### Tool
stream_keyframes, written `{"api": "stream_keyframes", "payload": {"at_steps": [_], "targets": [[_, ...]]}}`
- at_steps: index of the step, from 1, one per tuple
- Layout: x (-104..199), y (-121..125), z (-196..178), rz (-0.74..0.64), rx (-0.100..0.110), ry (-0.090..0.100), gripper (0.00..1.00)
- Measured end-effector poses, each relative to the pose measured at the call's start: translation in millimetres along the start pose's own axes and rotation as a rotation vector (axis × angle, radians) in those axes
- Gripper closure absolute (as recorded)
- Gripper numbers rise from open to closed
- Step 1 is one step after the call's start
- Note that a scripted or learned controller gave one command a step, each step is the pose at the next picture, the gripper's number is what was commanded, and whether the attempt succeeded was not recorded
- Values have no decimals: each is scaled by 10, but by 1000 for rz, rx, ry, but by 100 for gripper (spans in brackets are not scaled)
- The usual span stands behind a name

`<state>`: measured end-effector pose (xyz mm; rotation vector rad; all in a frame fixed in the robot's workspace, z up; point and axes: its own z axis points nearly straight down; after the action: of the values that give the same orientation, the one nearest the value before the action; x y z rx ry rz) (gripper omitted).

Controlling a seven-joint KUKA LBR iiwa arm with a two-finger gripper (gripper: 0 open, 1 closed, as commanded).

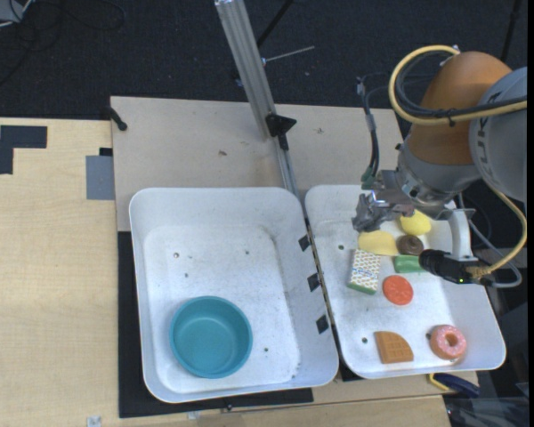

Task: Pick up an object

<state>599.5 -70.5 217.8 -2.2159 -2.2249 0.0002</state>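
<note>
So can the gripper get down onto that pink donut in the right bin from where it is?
Probably yes. The pink donut lies alone near the right bin's front corner, nothing over it. The gripper hangs at the far end, above the yellow pieces.

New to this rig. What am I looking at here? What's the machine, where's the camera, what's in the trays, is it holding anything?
One fixed camera looks down at a slant on a bench. The grey and orange robot arm reaches in from the right; its gripper hangs over the right bin. I can't tell whether it holds anything. That bin has a yellow piece, a checkered block, a red disc, a green piece, a brown ring, an orange wedge and a pink doughnut. The left bin holds a teal bowl.
</note>
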Motion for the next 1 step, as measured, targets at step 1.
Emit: {"api": "stream_keyframes", "payload": {"at_steps": [1], "targets": [[577, 176, -36, 0, -1, -1, 100]]}}
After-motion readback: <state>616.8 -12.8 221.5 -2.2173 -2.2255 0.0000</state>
